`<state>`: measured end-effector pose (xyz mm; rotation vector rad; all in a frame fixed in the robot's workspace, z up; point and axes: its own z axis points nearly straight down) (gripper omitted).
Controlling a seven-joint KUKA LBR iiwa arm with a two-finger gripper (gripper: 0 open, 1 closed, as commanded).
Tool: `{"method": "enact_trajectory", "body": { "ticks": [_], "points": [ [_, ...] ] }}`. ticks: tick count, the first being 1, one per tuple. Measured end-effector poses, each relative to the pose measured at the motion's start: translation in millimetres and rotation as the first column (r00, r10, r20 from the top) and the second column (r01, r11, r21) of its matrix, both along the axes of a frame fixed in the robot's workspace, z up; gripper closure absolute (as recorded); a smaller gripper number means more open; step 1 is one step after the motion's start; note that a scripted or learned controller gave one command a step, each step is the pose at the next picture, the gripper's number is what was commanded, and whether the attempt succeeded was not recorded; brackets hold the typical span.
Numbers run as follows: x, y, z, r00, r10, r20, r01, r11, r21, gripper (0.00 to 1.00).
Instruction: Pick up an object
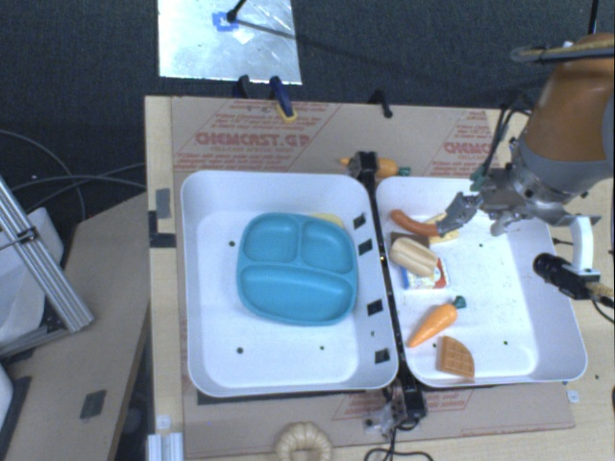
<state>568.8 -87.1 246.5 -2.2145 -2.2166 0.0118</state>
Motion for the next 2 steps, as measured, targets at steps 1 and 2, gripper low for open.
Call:
{"method": "enact_trajectory", "body": {
  "ticks": [1, 2],
  "points": [
    [2.2, 0.2, 6.7, 1.000, 0.002, 0.013, -0.002, 1.000, -0.001, 0.00],
    [8.1, 8.2, -41.3, 1.000, 0.003, 0.010, -0.003, 1.000, 0.000, 0.00]
  ]
}}
